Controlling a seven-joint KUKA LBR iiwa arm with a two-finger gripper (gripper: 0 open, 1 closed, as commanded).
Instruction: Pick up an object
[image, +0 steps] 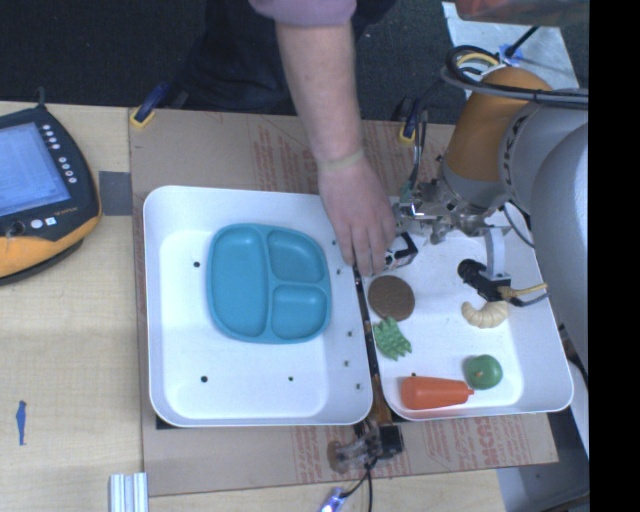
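The right bin holds a brown round disc, a green leafy piece, an orange carrot, a green apple and a cream croissant-like piece. My gripper hangs over the bin's far left corner, just above the brown disc. A person's hand reaches in from the top and lies right against the gripper, hiding part of it. Nothing shows between the gripper's tips.
In the left bin lies a blue divided plate. The person's forearm crosses the far side of the bench. An orange teach pendant rests at the far left.
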